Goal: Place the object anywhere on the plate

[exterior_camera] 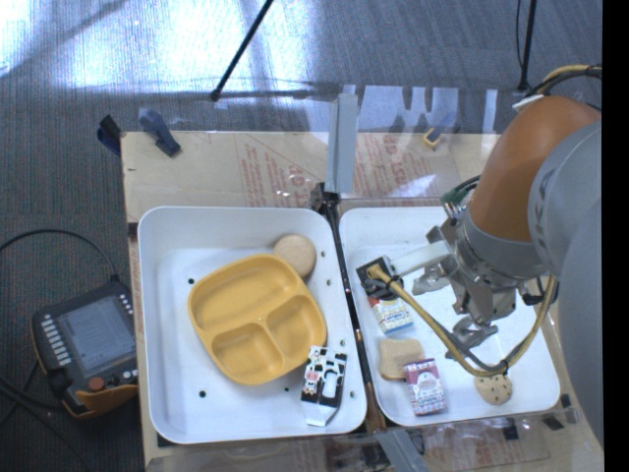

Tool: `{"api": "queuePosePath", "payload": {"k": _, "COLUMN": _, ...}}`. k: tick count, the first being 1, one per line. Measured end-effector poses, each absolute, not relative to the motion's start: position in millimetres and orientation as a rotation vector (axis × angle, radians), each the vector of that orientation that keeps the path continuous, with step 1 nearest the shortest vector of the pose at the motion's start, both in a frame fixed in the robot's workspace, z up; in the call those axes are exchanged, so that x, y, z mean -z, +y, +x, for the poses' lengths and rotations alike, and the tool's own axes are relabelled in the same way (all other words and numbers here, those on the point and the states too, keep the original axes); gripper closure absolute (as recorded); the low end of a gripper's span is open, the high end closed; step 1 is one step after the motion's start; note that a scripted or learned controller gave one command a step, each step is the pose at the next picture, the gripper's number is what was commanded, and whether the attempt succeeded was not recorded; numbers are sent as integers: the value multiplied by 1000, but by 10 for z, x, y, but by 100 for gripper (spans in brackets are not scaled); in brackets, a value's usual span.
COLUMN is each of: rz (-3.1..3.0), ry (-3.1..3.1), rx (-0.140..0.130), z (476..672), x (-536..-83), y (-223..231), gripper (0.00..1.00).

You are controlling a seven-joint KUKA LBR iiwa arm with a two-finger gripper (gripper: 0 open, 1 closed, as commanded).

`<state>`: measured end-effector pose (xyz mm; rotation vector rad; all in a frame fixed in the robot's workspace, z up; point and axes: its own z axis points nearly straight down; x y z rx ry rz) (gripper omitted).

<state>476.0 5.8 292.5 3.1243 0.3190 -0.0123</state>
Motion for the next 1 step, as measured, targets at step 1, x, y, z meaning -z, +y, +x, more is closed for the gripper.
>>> {"api": "queuePosePath", "payload": {"k": 1, "rz": 3117, "ry": 390, "rx": 13, "z": 4756, "x": -2562, "y": 912, "gripper": 0}}
